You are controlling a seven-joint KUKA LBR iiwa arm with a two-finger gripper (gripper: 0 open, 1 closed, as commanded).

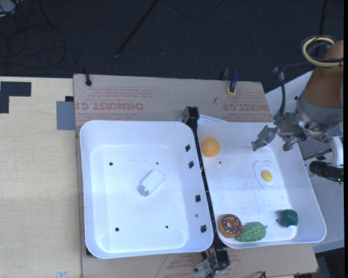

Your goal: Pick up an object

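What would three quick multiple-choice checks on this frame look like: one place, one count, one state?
1. Where does the white cylinder lie?
A. left bin
B. right bin
C. on the cardboard

2. How many things lie in the right bin?
A. two
B. five
C. eight

3. How does the gripper stand?
A. open with nothing between its fingers, over the right bin's far edge
B. shut on the orange ball
C. pressed on the donut

Key: 1 A, it rests mid-floor of the left bin. 2 B, orange ball, fried egg, donut, green grapes, dark green piece. 3 A, both fingers are spread and bare.
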